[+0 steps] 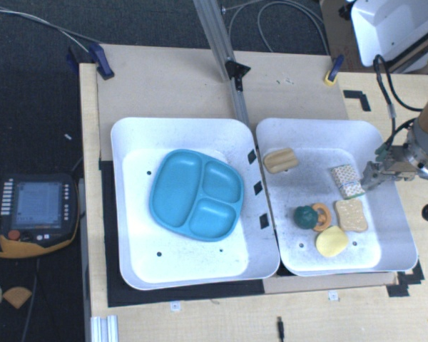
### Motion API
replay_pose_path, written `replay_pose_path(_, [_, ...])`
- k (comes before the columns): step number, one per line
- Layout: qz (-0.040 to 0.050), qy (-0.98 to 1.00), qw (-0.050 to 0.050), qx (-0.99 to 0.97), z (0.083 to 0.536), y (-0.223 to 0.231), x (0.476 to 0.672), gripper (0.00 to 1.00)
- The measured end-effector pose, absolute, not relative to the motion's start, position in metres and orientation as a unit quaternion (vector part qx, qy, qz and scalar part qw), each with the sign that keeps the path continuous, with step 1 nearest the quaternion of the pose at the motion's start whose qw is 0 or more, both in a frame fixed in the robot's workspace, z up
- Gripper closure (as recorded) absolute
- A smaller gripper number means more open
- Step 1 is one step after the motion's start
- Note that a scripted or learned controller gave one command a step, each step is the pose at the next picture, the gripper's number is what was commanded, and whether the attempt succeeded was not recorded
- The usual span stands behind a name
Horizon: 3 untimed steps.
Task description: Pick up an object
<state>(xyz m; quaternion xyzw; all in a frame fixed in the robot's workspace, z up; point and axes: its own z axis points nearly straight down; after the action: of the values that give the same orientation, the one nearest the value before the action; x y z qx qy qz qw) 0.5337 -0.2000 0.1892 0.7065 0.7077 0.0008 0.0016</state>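
White plastic forms two shallow bins set side by side on a pale wooden bench (pixel 299 91), seen from above at a slant. The left bin (pixel 128 191) holds a blue divided plate (pixel 197 194) with three compartments, lying flat near its middle. The right bin (pixel 396 226) holds several small objects. A tan bread-roll shape (pixel 279 159) lies near its upper left corner. A speckled grey-green block (pixel 346 180) lies toward the right side. Below it sits a toast-like beige slice (pixel 351 216), and just below that a yellow lemon-like lump (pixel 332 242). To the left of the slice, a teal ball (pixel 306 216) touches an orange ring (pixel 320 217).

The grey arm reaches in from the right. Its gripper (pixel 374 174) hangs over the right bin's right side, just beside the speckled block, with its tip close to the block's right edge. Whether the tool is open or closed cannot be told, and nothing is visibly held.

A metal pole (pixel 217 20) crosses the top of the bench. A handheld control pendant (pixel 34 209) rests on the dark floor at left.
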Motion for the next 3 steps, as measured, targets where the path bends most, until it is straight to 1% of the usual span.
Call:
replay_pose_path(1, [0.0009, 0.708, 0.001, 0.707, 0.208, -0.200, 0.535, 1.00])
replay_pose_path(2, [0.0011, 0.709, 0.000, 0.705, 0.208, -0.139, 0.551, 1.00])
replay_pose_path(3, [0.0006, 0.709, 0.000, 0.706, 0.205, -0.094, 0.564, 1.00])
